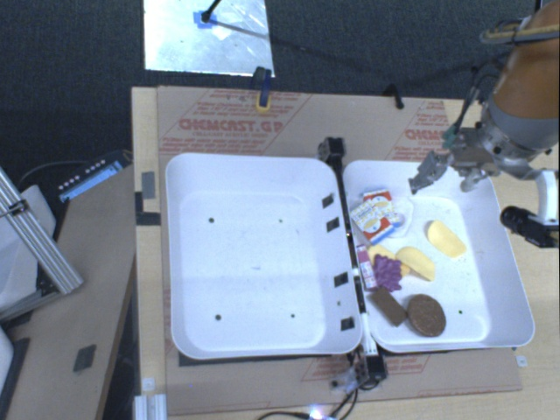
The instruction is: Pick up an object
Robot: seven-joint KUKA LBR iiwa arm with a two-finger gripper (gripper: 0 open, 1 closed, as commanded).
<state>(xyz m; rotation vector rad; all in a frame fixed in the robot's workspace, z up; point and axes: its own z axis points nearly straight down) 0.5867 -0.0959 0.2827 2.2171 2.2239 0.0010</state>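
Camera view shows nothing picked up yet: the gripper [444, 171] hangs at the upper right of the frame, over the top edge of the right bin [507, 274], and I think its fingers are spread with nothing between them. The toys, like the yellow piece [445, 239], lie lower in that bin, waiting

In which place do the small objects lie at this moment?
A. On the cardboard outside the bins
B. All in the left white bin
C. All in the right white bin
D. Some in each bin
C: the round brown disc, the yellow oval piece and the purple cluster all lie inside the right shallow white bin.
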